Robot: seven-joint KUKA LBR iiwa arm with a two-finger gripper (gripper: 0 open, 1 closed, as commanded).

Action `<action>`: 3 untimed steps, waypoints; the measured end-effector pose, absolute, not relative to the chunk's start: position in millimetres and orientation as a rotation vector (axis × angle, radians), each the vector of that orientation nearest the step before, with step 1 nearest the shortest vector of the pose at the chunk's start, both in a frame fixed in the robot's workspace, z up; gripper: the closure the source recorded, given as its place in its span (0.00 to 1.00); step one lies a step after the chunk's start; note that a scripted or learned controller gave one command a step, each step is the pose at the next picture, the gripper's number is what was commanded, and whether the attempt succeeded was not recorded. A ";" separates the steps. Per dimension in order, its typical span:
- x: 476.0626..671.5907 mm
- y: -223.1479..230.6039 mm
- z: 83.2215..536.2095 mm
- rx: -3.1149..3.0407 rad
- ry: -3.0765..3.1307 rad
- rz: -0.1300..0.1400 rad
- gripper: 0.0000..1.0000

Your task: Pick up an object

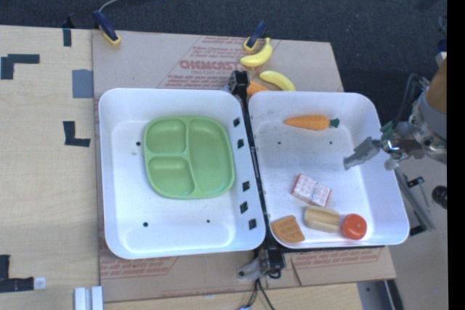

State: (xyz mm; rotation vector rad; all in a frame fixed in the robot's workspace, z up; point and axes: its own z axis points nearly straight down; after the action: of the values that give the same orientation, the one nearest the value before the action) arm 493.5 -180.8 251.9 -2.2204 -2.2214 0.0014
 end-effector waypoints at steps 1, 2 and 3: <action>491.3 -143.2 152.8 -2.217 -2.220 0.003 0.00; 529.1 -108.3 89.3 -2.231 -2.228 -0.004 0.00; 518.5 -127.3 245.9 -2.226 -2.226 -0.004 0.00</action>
State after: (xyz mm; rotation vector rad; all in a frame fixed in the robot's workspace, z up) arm 518.5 -127.3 245.9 -2.2258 -2.2256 -0.0036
